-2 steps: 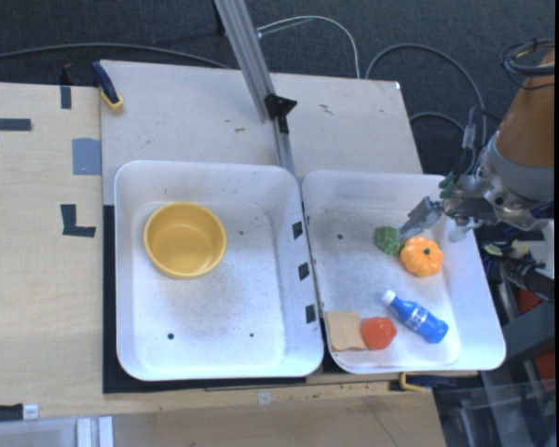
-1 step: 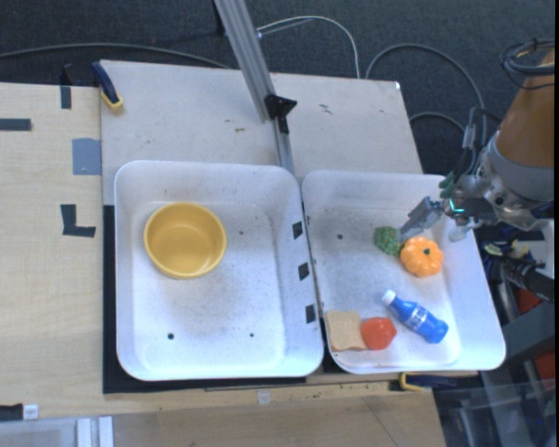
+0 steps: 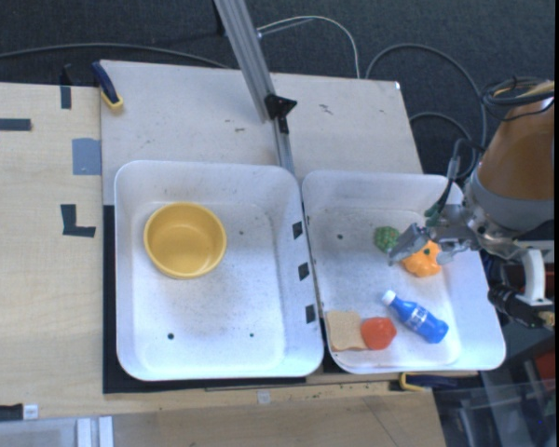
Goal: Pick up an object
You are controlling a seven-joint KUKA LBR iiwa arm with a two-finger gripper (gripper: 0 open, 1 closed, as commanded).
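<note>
1. Progress looked slight: the two-finger metal gripper [image 3: 421, 242] hung low in the right-hand shallow white bin [image 3: 354, 194], right over the small orange rounded toy [image 3: 422, 263], with a green lumpy toy [image 3: 386, 239] just beside it.
2. Whether the pincer was released or clenched I could not tell, and nothing appeared lifted.
3. Near that bin's front edge lay a blue plastic bottle with a white cap [image 3: 415, 316], a red rounded toy [image 3: 378, 332] and a tan sponge-like block [image 3: 345, 330].
4. Alone in the left-hand white bin [image 3: 130, 277] sat a yellow plastic bowl [image 3: 184, 239].
5. Grasping and raising seemingly remained.
6. No brand, label or writing was legible.
</note>
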